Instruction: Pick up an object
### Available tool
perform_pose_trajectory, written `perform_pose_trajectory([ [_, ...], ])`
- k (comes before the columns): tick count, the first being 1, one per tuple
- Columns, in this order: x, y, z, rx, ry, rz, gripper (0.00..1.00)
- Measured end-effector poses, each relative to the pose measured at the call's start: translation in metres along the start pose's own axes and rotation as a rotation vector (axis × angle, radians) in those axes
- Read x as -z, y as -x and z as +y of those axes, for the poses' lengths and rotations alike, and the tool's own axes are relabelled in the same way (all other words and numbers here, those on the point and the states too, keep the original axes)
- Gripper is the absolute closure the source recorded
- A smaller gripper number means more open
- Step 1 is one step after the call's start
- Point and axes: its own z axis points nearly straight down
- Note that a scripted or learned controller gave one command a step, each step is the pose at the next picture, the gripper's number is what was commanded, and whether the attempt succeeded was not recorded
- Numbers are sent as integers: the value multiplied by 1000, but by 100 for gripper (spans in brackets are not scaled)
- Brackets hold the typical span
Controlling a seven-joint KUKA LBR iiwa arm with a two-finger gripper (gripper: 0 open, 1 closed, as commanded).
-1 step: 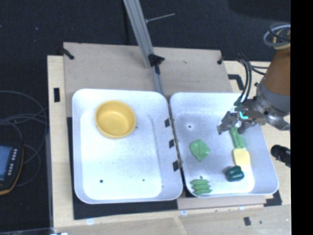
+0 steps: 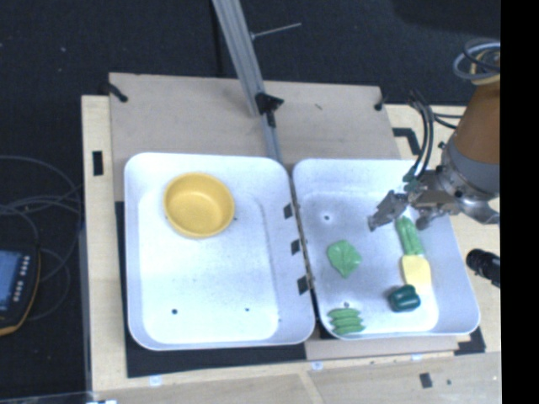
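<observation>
A yellow bowl (image 2: pixel 199 204) sat in the left bin (image 2: pixel 152 310), far left of the claw (image 2: pixel 404 213). In the right bin (image 2: pixel 459 310), a green lump (image 2: pixel 344 257) lay below-left of it — a green-and-yellow brush (image 2: pixel 413 255) just beneath. Whether the claw was clenched or released, I cannot tell.

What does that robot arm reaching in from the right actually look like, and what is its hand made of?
The arm is a thick rounded tube, orange-brown above and grey at the wrist. Black cables loop along its side. At its end sits a small grey metal hand with two thin dark-tipped fingers, a bare mechanical claw rather than anything like a human hand.
</observation>
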Motion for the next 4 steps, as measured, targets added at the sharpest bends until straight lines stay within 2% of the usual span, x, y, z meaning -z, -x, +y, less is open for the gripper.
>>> perform_pose_trajectory([
  [1, -56, -9, 1, 0, -5, 0, 0],
  [3, -148, -6, -9, -1, -4, 0, 0],
  [4, -136, -5, -8, -2, 0, 0, 100],
])
